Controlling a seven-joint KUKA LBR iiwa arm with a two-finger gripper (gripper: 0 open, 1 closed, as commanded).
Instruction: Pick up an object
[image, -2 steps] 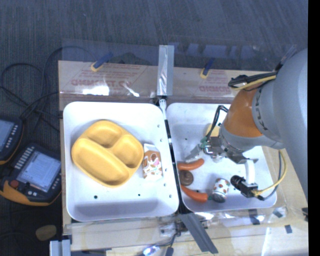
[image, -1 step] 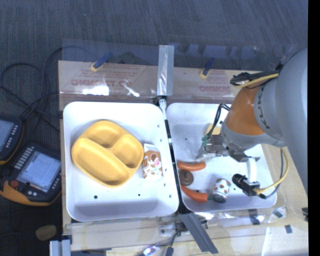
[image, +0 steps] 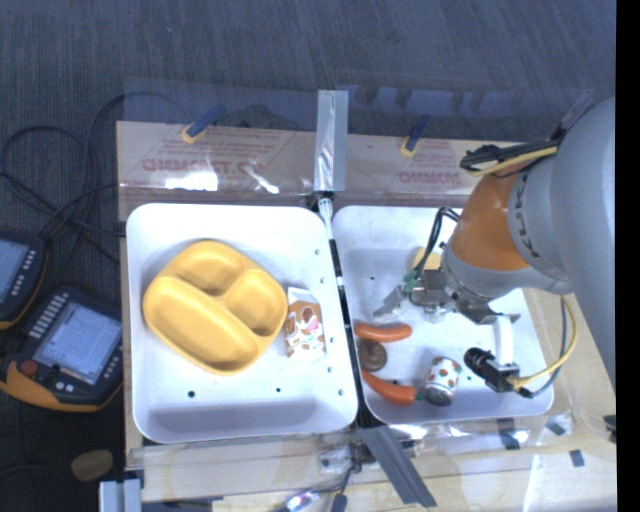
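Far to the left of the tool (image: 418, 290) we see a yellow three-part dish (image: 213, 303) lying upside down in the left bin (image: 140, 400), with a small printed packet (image: 303, 328) leaning against its near edge; the print on it is too small to read. Just below and left of the tool, in the right bin (image: 540, 400), lie two orange sausage-shaped pieces (image: 383, 332), a brown disc (image: 373, 355) between them, and a small patterned cup (image: 443, 375) on its side. The tool hangs low over the bin's middle, likely lined up for the upper sausage piece, and nothing sits in it; whether it is wide or narrow we cannot tell. Red lettering on the cardboard (image: 180, 160) behind the bins is unreadable.
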